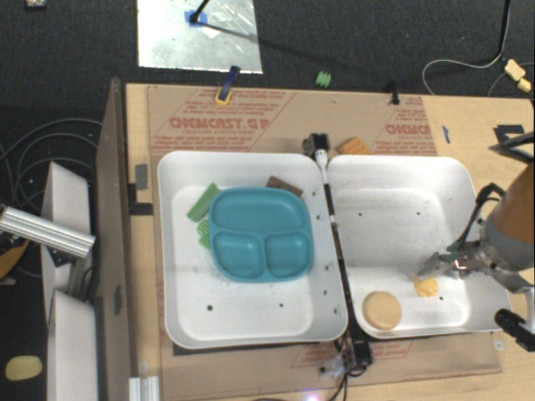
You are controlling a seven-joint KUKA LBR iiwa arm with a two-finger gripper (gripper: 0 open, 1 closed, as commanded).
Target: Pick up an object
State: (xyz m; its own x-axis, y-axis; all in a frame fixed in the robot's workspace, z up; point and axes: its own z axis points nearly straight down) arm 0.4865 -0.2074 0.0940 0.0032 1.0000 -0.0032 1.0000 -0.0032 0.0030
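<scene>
I saw pincer (438, 266) low in right bin (393, 182), aperture indiscernible; small yellow piece (426, 286) lay just below-left of tips, tan disc (383, 310) farther left.

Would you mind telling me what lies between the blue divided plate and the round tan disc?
In the camera view, the dark divider where the two bins meet runs between the blue divided plate and the round tan disc; otherwise just bare white bin floor.

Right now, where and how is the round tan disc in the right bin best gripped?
Probably across its rim, coming straight down from above. The round tan disc lies flat near the right bin's front wall, with bare floor on its far and right sides for fingers. The hand sits to its right, beside a small yellow piece.
</scene>
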